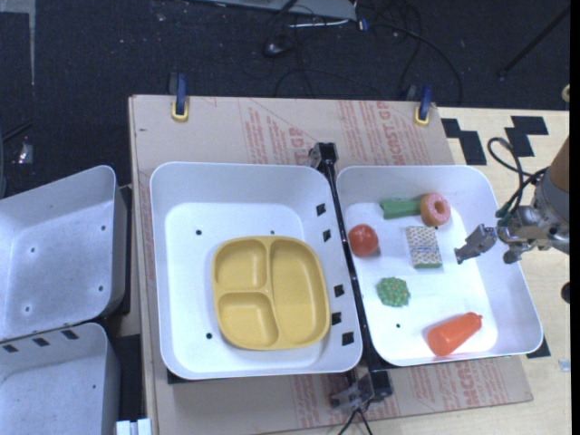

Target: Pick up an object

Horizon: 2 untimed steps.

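We are seeing a yellow plastic three-compartment plate (270,292) sitting mid-floor in the left white bin (172,270), clear of the picking. In the right white bin (471,181), a red tomato-like ball (362,239), green knobbly ball (393,291), speckled sponge block (423,246) and orange carrot-shaped toy (453,332) are lying spread apart, leaving room for fingers. Our grey two-finger gripper (489,241) is hovering at that bin's right edge, fingers apart and holding nothing.

Even overhead light renders the white bins (245,184) bright with soft, faint shadows, the surrounding floor (82,34) dark, and focus moderately sharp throughout.

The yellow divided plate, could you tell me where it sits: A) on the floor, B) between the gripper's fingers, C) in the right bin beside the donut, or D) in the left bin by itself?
D: the yellow divided plate lies flat in the left bin, alone.
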Motion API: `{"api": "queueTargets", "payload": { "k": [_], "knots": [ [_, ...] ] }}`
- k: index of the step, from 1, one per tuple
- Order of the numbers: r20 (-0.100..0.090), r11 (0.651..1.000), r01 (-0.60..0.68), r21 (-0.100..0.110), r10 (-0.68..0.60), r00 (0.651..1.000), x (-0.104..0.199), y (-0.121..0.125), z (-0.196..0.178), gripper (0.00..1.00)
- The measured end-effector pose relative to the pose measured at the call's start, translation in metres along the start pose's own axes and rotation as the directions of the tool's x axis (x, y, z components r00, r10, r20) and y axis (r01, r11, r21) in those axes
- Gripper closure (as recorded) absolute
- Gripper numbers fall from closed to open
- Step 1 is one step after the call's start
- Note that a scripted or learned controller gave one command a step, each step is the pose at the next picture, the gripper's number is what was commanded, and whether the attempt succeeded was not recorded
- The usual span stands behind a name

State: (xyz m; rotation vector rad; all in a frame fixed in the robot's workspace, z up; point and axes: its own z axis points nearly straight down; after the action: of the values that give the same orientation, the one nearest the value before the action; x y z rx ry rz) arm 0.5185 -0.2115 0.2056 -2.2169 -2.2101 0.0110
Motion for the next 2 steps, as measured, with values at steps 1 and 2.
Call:
{"api": "queueTargets", "payload": {
  "k": [1,2],
  "knots": [
    [0.003,1.0,0.004,-0.013,-0.004,1.0,0.001,0.003,-0.007,0.0],
    [0.002,1.0,0.003,-0.009,-0.003,1.0,-0.002,0.012,0.041,0.0]
  ]
}}
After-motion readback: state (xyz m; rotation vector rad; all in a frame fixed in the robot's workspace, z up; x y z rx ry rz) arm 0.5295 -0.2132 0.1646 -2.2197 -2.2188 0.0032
